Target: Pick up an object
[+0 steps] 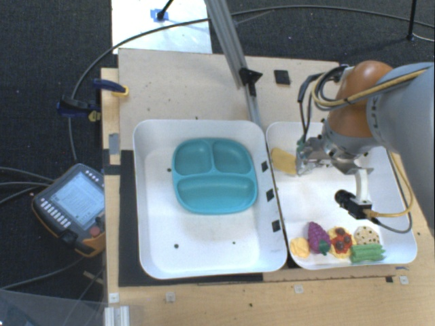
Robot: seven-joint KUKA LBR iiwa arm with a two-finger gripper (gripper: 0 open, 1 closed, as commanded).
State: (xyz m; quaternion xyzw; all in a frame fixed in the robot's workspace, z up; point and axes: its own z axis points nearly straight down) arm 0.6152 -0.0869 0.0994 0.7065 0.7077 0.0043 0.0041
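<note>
Two shallow white bins side by side on the bench: left bin [153, 250] at frame centre, right bin [408, 250] toward the right edge. In the left bin, a teal divided plate [214, 176], three compartments, lying flat in the upper middle, well apart from every wall but nearest the divider side. White floor all round it, widest along the lower half.

In the right bin, gripper [306, 160] low over the upper left corner, reaching in under the grey arm [401, 107] with its orange band. Just left of the gripper, touching or nearly touching it, a flat yellow toy piece [282, 160] close against the bin's left wall. Fingers too hidden under the wrist housing to tell open from shut, or whether anything sits between them.

Along the lower rim of the right bin, a row of toy foods, crowded together: a yellow round piece [299, 247], a purple grape bunch [317, 236], a pizza slice [340, 240], a cookie [367, 235], a green pod [368, 252]. Between that row and the gripper, open white floor, crossed on the right by a black cable fitting [350, 204] hanging from the wrist.

Pendant [71, 208] at lower left, off the bench. Clamps [102, 87] at the bench's upper left edge.
</note>
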